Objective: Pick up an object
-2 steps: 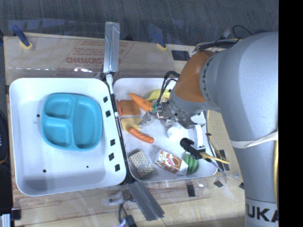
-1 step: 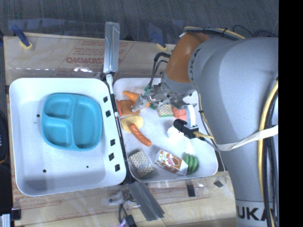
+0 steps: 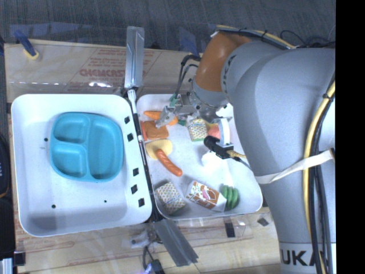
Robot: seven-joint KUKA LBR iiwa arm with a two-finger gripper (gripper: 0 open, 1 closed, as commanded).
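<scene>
Two white bins: left bin [image 3: 28,153] with one blue divided tray [image 3: 87,145]; right bin [image 3: 251,194] with one sausage [image 3: 169,163], one green item [image 3: 230,195] at 5 o'clock, two patterned packets [image 3: 169,196], one printed carton [image 3: 204,195]. Gripper [image 3: 175,112] at 12 o'clock above orange pieces [image 3: 153,124]; finger state and grasp: cannot tell.

a wooden bench [image 3: 85,67] with red printing carries two shallow white bins. the left bin [image 3: 34,210] sits just beside the right bin [image 3: 248,201], their inner walls touching. a metal bracket [image 3: 134,56] stands behind that seam.
</scene>
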